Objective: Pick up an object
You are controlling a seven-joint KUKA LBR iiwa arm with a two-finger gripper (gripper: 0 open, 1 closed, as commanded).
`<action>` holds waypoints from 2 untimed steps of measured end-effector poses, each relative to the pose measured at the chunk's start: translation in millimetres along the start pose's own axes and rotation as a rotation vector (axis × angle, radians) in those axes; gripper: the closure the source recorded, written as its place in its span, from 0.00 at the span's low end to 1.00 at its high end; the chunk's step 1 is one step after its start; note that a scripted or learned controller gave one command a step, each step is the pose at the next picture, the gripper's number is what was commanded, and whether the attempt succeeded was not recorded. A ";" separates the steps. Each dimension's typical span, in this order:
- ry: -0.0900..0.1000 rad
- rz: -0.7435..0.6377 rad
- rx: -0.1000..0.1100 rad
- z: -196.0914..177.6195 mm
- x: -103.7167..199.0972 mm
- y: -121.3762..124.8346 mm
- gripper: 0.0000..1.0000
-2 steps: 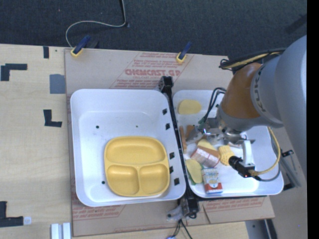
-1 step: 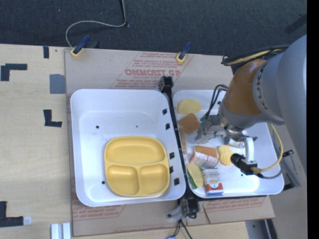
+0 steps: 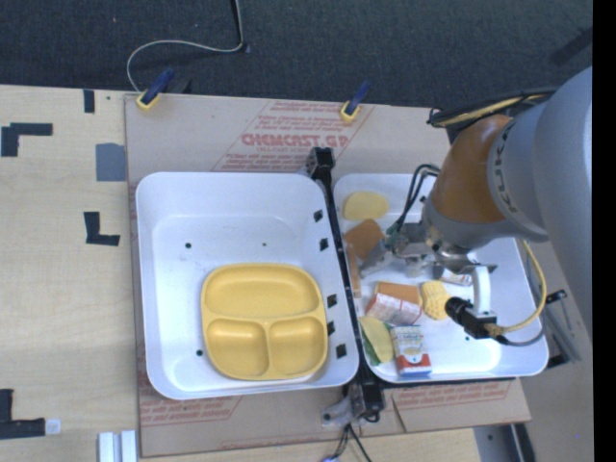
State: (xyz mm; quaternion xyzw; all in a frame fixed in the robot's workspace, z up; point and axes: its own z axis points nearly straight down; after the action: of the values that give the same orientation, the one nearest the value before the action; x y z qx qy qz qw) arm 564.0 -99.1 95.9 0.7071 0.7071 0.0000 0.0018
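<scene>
I have the arm low over the right bin (image 3: 520, 354), the end effector (image 3: 445, 275) down among the small items near that bin's middle — I cannot tell its state from this view, the wrist hides it. Candidate object: the yellow piece (image 3: 435, 300) just beside the end effector, touching the orange-and-white packet (image 3: 397, 302) on its left.

My judgement: a clean pick needs the yellow piece isolated, so descend straight, centred on it and not on the packet edge, then lift slowly and check for something actually held.

Clutter is tight. A brown block (image 3: 364, 237) and a pale yellow disc (image 3: 366, 204) lie farther back; a red-and-white carton (image 3: 411, 350) and a green-yellow piece (image 3: 375, 339) sit nearer. The left bin (image 3: 164, 219) holds a yellow divided tray (image 3: 264, 320) — well apart, no obstruction.
</scene>
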 end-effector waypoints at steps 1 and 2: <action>0.001 -0.004 -0.004 11.7 0.2 96.1 0.00; 0.001 -0.001 0.002 11.2 3.1 87.1 0.00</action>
State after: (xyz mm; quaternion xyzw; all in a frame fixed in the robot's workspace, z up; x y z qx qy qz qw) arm 651.1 -96.0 84.9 0.7069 0.7073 -0.0004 0.0008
